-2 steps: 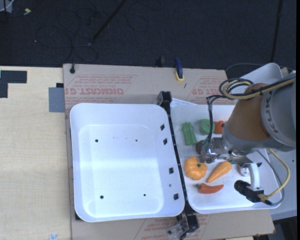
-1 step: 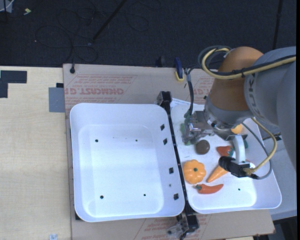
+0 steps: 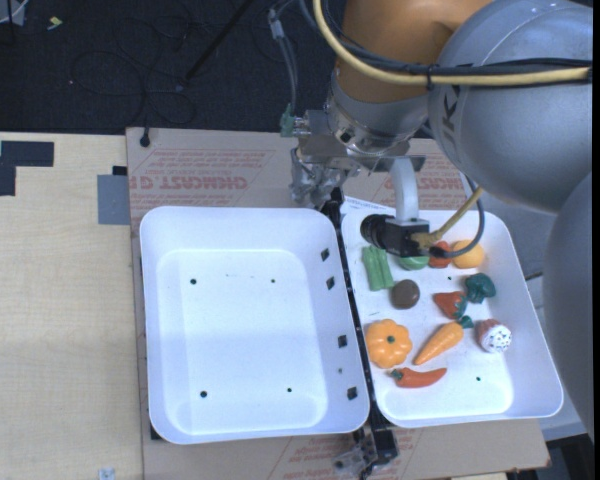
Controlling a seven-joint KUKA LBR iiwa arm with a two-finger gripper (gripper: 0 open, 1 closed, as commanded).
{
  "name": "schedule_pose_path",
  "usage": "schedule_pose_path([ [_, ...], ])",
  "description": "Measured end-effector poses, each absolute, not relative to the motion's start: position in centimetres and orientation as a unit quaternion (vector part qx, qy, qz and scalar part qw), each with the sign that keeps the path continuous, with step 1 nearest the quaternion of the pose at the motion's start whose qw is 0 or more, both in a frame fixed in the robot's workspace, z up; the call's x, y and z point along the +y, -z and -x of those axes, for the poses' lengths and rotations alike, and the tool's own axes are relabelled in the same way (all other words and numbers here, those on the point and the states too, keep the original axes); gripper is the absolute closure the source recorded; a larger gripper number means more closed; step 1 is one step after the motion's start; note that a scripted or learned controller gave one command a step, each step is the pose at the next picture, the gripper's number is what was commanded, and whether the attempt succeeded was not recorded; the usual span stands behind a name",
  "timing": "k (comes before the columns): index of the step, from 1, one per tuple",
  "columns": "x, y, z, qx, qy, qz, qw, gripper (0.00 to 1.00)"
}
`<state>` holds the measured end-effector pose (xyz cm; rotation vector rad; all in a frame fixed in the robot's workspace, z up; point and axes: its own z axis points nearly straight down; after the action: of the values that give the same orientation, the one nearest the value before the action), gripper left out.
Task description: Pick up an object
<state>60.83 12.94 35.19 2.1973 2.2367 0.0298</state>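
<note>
My gripper [image 3: 316, 190] hangs over the far end of the bench [image 3: 50, 298]. It is above the seam where the left bin [image 3: 240, 338] and the right bin [image 3: 495, 393] meet, close to their far rims. My grey arm [image 3: 525, 88] reaches in from the right and crosses above the far corner of the right bin. From this slanted look down my own wrist covers too much, and I cannot tell whether my grip is spread wide or pinched narrow. Everything I could pick lies in the right bin, apart from me and nearer the camera. Closest is a flat green stick [image 3: 377, 268], lying along the bin's inner wall. A brown round toy [image 3: 405, 293] sits just beside its near end. Further toward the camera is a toy pumpkin [image 3: 388, 343], with a toy carrot [image 3: 440, 341] just to its right, tilted with its tip pointing at the pumpkin. A red chilli [image 3: 418, 376] lies just below the two of them. By the carrot's leafy end is a small red toy [image 3: 448, 303], and beyond that a dark green broccoli-like toy [image 3: 479, 288]. A red-and-white spotted toy [image 3: 494, 336] rests near the bin's outer side. A yellow-orange fruit [image 3: 468, 255] lies at the far side. Both bins stand on a printed cardboard sheet [image 3: 210, 173].
</note>
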Motion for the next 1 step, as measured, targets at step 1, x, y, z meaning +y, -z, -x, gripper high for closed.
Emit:
schedule_pose_path([
  [1, 13.43, -40.17, -64.49, 0.709, -0.0018, -0.705, 0.001, 1.0],
])
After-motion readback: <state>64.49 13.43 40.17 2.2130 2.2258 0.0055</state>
